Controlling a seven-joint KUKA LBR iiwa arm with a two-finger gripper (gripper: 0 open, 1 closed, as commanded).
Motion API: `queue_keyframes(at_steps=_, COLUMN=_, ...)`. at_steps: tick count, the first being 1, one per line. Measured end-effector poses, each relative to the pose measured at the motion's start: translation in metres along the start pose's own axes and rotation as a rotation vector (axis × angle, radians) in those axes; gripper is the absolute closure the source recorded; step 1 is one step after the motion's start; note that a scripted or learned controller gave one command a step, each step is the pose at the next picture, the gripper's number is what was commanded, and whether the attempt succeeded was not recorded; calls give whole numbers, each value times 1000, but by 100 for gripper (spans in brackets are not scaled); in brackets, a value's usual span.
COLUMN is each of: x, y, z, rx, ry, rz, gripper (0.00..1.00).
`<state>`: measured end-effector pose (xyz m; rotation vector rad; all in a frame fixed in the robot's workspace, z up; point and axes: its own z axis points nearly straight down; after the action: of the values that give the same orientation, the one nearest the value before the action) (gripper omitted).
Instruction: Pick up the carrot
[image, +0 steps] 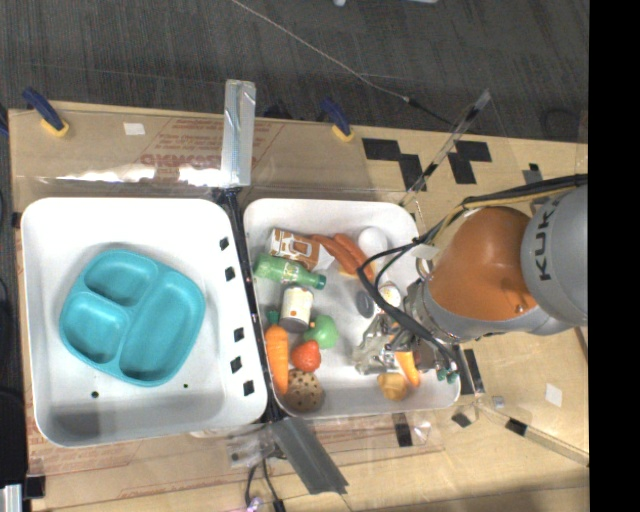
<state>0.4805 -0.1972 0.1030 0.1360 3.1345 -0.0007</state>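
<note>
Arm (490, 275) reaches in from the right, tool (385, 350) lowered

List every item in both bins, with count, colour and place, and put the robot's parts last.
Divided plastic plate: one, teal, in the left white bin.
Right white bin: one, holds all the toy food.
Carrot: one, orange, near the right bin's left wall, towards the front.
Green bottle: one, lying left of centre.
Brown carton: one, back left.
Long orange piece: one, at the back.
White egg: one, back right.
Red tomato-like piece: one, beside the carrot.
Arm: grey and orange, from the right.
Gripper: low in the right bin's front right.
</note>
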Motion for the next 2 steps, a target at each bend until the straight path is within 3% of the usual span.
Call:
queue_keyframes(at_steps=1, x=0, y=-14, z=-136, rx=3, ry=-3, rz=-336, gripper=100)
queue_keyframes(at_steps=2, x=-13, y=49, z=-129, rx=-1, ry=3, rz=-41, gripper=100)
